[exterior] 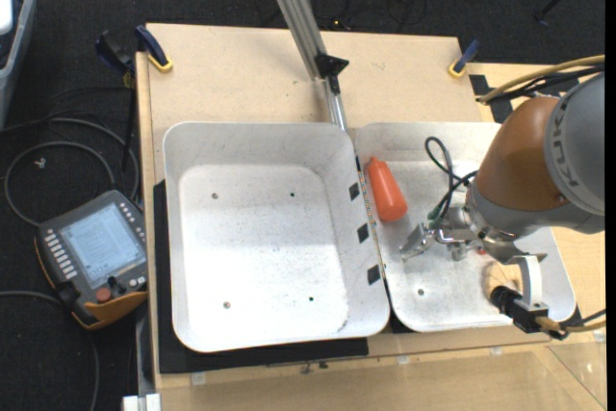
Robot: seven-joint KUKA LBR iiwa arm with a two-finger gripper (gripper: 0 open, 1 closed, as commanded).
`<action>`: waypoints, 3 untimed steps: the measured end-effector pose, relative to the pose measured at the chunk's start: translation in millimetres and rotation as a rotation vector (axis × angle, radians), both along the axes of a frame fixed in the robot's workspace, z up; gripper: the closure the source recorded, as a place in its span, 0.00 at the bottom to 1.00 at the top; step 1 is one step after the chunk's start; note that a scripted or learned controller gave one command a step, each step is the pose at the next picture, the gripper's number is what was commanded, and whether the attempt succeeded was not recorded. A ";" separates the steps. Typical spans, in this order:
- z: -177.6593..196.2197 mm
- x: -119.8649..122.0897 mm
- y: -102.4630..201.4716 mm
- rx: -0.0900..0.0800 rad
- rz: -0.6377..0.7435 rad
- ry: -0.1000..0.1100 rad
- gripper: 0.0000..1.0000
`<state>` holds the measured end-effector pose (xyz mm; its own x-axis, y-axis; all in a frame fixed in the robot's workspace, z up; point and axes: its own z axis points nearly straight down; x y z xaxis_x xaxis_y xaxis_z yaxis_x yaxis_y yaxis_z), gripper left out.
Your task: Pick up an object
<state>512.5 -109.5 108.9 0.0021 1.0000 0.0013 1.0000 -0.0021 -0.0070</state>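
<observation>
White plastic dominates the near edge of the scene, where two shallow bins sit side by side on the wooden bench (289, 72). The left bin (171, 207) has only dark specks on its floor. Beside it, off the bench, a grey and orange teach pendant (93, 255) rests on the dark floor.

The right bin (438, 308) holds the action. The grey arm with its orange band (520, 159) reaches in from the right, and the gripper (416, 244) sits low over the middle of this bin, pointing toward the left wall. Whether it is apart or together cannot be told from this angle, and nothing can be seen clamped in it.

Just beyond the gripper and slightly left lies the only loose thing to pick, an orange carrot-shaped object (387, 191). It is near the gripper but apart from it, and it lies lengthwise close to the bin's left wall, beside a row of small black clips (363, 212).

That position is the likely trouble. A descent where the gripper now hangs would probably close on bare plastic. Shifting toward the object brings the tool close to the wall, which it could hit, or it could shove the object against the wall. The rounded body may also roll or squirt out of a pinch.

Farther back are two yellow-handled clamps (154, 50) at the bench corners and a slanting aluminium strut (294, 0).
</observation>
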 end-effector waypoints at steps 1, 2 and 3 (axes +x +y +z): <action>-13.4 0.5 0.5 -0.001 0.001 -0.007 0.00; -2.8 1.2 0.5 -0.001 0.001 -0.009 1.00; 49.7 -7.7 0.8 -0.002 0.004 -0.011 1.00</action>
<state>504.8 -108.7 158.6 -0.0016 1.0000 -0.0010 1.0000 0.0016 0.0043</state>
